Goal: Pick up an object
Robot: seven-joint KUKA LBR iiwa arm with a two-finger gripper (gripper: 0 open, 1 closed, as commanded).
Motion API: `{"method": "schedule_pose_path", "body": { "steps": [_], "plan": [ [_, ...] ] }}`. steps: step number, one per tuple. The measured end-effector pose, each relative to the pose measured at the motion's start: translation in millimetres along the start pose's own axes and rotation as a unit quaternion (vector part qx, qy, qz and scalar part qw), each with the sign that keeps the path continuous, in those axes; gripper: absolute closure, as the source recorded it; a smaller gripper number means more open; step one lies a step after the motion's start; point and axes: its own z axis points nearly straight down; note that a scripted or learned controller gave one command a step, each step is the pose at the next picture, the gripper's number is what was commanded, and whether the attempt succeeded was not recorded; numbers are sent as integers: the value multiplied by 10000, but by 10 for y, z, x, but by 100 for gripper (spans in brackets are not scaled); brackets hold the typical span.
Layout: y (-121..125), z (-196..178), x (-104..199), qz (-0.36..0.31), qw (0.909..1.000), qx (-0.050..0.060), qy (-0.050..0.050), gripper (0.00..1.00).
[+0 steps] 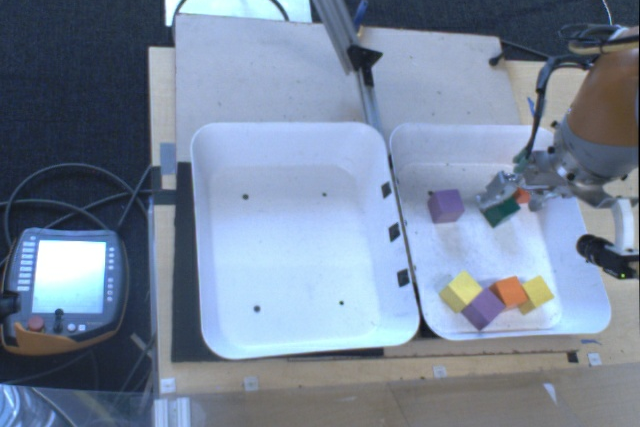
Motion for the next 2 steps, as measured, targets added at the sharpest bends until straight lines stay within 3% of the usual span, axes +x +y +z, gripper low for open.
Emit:
{"method": "schedule_pose_path", "body": {
  "steps": [1, 2],
  "plan": [
    [-15, 627, 11, 3, 10000, 11, 5, 0],
    [-11, 919, 14, 0, 10000, -5, 0, 0]
  ]
}}
